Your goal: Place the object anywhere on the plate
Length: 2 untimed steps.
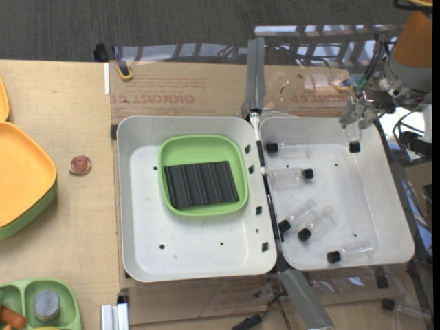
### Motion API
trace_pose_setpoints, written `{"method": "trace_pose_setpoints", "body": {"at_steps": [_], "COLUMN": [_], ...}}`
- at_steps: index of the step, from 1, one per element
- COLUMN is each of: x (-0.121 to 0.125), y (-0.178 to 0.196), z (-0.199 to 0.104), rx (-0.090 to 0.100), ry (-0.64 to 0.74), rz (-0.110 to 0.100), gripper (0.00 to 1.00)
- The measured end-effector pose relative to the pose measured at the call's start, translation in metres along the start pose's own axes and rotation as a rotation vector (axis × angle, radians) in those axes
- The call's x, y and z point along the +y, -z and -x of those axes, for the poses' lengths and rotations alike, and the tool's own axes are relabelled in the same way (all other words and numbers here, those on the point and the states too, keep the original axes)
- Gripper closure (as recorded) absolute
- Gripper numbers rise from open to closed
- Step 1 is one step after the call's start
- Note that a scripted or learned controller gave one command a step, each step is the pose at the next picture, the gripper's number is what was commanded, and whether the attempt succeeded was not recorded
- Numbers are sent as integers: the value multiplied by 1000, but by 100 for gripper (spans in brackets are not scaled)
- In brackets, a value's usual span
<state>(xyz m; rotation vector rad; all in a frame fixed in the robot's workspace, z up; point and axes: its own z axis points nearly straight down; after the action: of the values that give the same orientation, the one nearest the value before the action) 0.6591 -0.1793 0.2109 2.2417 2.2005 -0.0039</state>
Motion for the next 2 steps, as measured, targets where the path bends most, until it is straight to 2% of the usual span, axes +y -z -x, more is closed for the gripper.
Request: {"method": "trace_pose_setpoints", "body": {"at_steps": [1, 2], "x": [-47, -112], "y": [-66, -71], "z": [26, 18], "rx": [2, 2], "ry": [207, 215], "rz": [0, 0], "gripper": [100, 100]}}
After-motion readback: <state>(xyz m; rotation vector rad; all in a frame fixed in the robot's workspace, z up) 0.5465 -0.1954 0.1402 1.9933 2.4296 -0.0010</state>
